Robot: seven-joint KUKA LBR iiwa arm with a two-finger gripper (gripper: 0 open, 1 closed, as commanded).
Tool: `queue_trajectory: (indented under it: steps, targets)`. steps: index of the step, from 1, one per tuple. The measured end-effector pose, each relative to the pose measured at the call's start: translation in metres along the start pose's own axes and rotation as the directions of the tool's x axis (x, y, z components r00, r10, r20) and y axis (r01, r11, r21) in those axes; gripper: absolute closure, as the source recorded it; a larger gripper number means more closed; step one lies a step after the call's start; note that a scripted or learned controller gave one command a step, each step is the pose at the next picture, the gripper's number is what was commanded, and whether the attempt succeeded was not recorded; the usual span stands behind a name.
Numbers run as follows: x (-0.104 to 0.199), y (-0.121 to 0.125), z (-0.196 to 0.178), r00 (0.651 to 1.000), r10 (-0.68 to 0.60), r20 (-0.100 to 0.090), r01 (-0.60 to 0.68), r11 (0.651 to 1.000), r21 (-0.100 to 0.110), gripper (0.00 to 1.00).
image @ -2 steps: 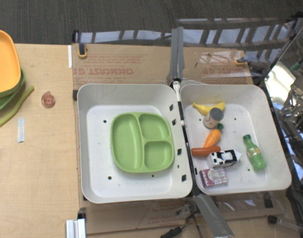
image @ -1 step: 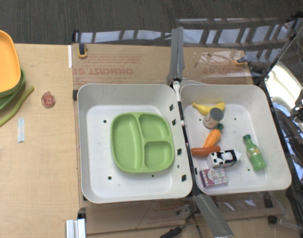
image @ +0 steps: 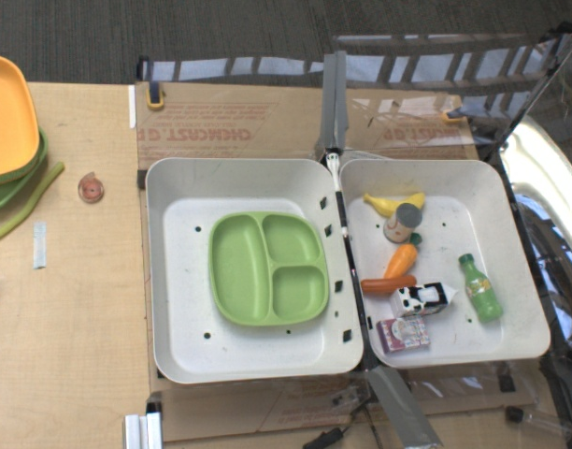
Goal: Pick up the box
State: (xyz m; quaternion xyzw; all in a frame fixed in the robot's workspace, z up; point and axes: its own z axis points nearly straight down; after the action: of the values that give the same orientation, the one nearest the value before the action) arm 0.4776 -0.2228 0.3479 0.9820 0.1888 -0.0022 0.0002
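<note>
Box [image: 404, 334] is the little pinkish-white carton lying flat in the right bin [image: 510, 213], down in its near-left corner, just beside the bin's left wall and close to the near rim. That's the awkward bit for the pick.

Going big to small: the worktop [image: 71, 325] carries two white bins side by side. The left bin [image: 174, 344] holds a green divided plate [image: 268, 268], which doesn't matter here. The right bin has all the clutter: a green bottle [image: 479, 289] off to the right, well apart from the box, an orange carrot [image: 400, 262] with a red-orange piece [image: 388, 285] below it, a yellow banana [image: 393, 203] at the far end with a small grey-topped round thing [image: 403, 221] by it, and a black-and-white cow toy [image: 422, 297] sitting just far of the box, nearly touching it.

I can't tell whether the pincer is wide or narrow, so no call there.

My take on doing it well: come straight down over the box, and line the fingers up across its shorter side so one finger doesn't land on the cow toy and the other doesn't jam against the bin wall. It looks light and flat, so it could easily skid toward the corner if the fingers hit off-centre. Centre first, then close, then lift slowly.
</note>
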Motion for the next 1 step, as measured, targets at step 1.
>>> queue_trajectory:
  steps: [1]
  targets:
    - [0.0674, 0.0262, 0.0118, 0.991, 0.135, 0.001, -0.135, 0.991, 0.001, 1.00]
